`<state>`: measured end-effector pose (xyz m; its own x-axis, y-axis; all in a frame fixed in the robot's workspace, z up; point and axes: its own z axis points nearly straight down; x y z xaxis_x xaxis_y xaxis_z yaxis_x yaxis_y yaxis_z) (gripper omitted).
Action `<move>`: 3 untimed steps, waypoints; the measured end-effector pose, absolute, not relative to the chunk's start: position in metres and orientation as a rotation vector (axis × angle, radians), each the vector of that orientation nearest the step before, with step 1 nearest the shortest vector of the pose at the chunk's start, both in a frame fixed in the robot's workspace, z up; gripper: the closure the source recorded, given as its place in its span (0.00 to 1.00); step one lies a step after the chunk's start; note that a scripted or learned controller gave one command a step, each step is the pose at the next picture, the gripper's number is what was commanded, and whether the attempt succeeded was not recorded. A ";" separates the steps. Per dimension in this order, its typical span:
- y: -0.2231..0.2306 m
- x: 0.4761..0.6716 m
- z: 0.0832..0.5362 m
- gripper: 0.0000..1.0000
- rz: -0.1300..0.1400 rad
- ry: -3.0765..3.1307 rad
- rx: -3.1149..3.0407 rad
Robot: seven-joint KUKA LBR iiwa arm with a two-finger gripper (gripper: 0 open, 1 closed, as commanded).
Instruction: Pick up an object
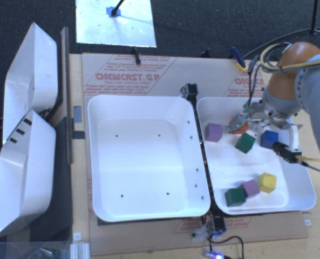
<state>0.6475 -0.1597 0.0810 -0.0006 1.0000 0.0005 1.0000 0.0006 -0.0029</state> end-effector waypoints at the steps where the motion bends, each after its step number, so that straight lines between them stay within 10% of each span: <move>1: -0.158 0.647 0.089 1.00 0.005 -2.221 -2.213; 3: 0.031 0.615 0.181 1.00 0.002 -2.228 -2.209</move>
